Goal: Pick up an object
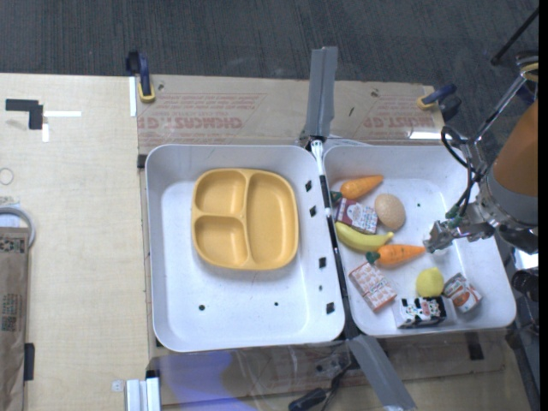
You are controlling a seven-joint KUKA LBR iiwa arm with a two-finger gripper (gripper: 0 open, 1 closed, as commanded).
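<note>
The right bin holds a pile of toy food: two carrots, a banana, a beige potato, a lemon, a red carton, a small can, a black-and-white carton and a red-labelled packet. My gripper hangs over the right half of this bin, just right of the lower carrot's tip and above the lemon. Nothing shows between its fingers.
A yellow three-section plate lies in the left bin. A grey divider post stands between the bins at the back. Blue-yellow clamps sit on the cardboard behind. The arm enters from the right.
</note>
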